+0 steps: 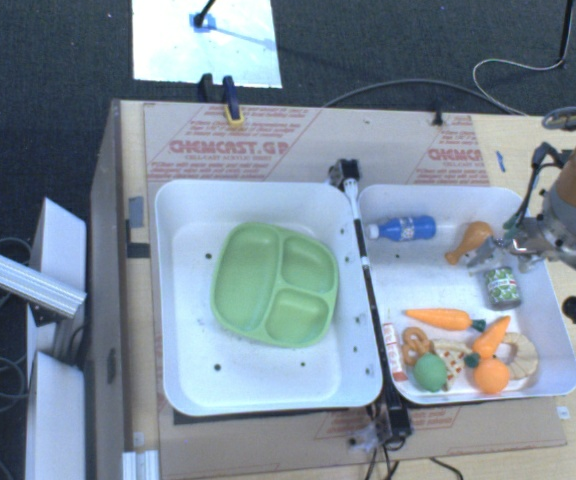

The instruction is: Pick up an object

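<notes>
Seen from above at a slant, the counter point(298, 133) carries a brown sheet printed in red "CHEMCAST G P" near its far left corner, with the same word partly readable near the far right. Two white bins sit side by side on it. The left bin point(193, 268) holds a green divided plate point(275, 284), lying flat near its middle.

The right bin point(558, 348) holds the pickable things. A blue bottle point(404, 229) with a white cap lies on its side along the far edge; its label cannot be read. A tan drumstick point(469, 240) lies near the far right corner. A small jar point(503, 286) with a dark green patterned label lies by the right wall, writing too small to read. Near the front edge lie a carrot point(440, 319), a second carrot point(491, 336), a pretzel point(415, 342), a green ball point(430, 372) and an orange point(490, 376), close together.

The gripper point(513, 251) hangs above the jar, just beside the drumstick; whether its fingers are open or closed, I cannot tell.
</notes>
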You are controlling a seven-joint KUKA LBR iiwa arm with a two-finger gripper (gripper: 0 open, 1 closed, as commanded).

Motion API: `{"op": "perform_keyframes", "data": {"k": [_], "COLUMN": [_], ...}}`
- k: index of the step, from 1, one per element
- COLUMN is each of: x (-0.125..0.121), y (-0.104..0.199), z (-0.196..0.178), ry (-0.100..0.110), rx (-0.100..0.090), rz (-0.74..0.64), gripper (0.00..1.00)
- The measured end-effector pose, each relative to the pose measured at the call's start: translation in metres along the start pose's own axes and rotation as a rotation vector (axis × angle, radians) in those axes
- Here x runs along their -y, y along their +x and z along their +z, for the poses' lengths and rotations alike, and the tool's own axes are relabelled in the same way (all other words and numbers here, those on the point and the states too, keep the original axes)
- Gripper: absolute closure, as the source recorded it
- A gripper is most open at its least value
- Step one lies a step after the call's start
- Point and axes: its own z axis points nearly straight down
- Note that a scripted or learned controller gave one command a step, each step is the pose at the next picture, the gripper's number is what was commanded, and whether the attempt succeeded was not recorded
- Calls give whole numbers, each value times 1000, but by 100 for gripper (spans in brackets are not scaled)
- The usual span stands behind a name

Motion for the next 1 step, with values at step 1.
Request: {"op": "perform_keyframes", "data": {"k": [1], "x": [-38], "y": [4], "z": [62], "ry": [10], "rx": [-6], "rz": [-1], "gripper": [0]}}
